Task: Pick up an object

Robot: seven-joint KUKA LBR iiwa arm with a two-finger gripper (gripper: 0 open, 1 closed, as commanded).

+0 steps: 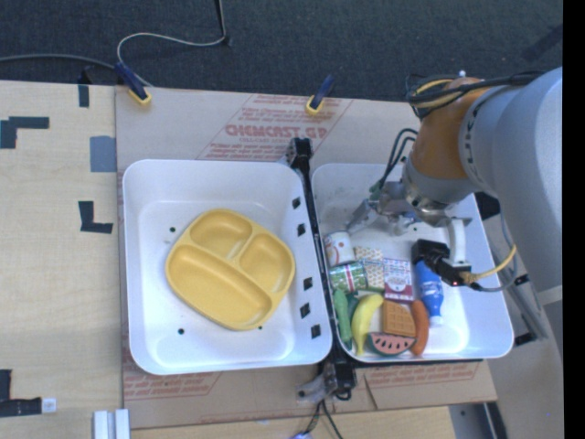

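Observation:
My gripper (379, 219) hangs over the upper part of the right bin (489, 337), its fingers spread apart with nothing between them. Just below and left of it stands a small white and red can (338, 245). Lower in the same bin lie a green packet (349, 275), a white and red carton (397, 280), a blue tube (430, 296), a yellow banana (366, 316), a green cucumber (342, 311), a brown waffle (396, 318), a watermelon slice (388, 344) and an orange sausage (420, 327).
The left bin (146, 245) holds a yellow divided plate (233, 268). A black clamp (300, 150) sits where the two bins meet. The grey arm with its orange band (439, 144) covers the right bin's upper right corner. Cables trail beside the wrist.

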